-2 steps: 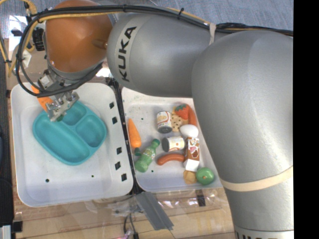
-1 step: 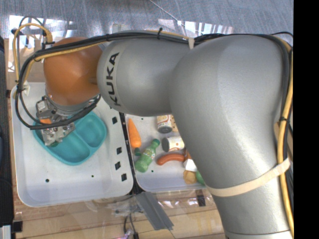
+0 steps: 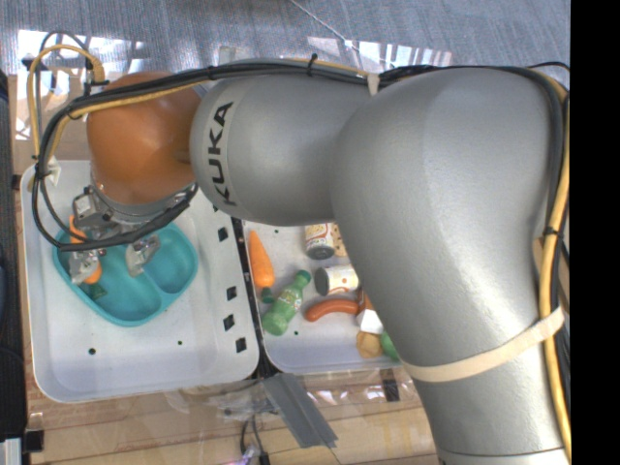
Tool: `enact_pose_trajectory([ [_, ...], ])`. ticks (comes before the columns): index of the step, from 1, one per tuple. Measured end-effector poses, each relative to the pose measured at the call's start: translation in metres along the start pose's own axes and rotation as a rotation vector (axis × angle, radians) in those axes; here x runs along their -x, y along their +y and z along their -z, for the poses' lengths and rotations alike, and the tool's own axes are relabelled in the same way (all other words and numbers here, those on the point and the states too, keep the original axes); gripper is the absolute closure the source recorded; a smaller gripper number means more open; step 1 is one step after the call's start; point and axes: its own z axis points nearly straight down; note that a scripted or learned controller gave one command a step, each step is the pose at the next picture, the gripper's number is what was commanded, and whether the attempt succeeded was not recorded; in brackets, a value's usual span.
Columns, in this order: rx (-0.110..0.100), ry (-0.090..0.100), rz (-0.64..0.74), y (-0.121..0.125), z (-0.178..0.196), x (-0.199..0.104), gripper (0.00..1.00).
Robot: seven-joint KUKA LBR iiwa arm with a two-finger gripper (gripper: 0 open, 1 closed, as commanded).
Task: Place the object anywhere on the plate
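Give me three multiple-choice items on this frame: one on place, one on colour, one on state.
1. Where does the plate lie?
A. left bin
B. right bin
C. on the bench outside both bins

2. What colour is the plate?
A. red
B. teal
C. black

3. How does the green bottle sit?
A. standing upright
B. on the plate
C. lying on its side in the right bin

Answers:
1 A: the plate rests in the left bin, under the gripper.
2 B: its surface shows teal, with divided compartments.
3 C: the bottle lies tilted on the floor of the right bin, beside the carrot.
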Motion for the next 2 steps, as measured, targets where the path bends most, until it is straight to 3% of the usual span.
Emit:
enact_pose_trajectory([
  [1,0.001,-0.004,0.052,0.0914,0.0254,-0.0897,0.00],
  [2,0.001,-0.005,0.055,0.0920,0.0248,-0.0877,0.00],
])
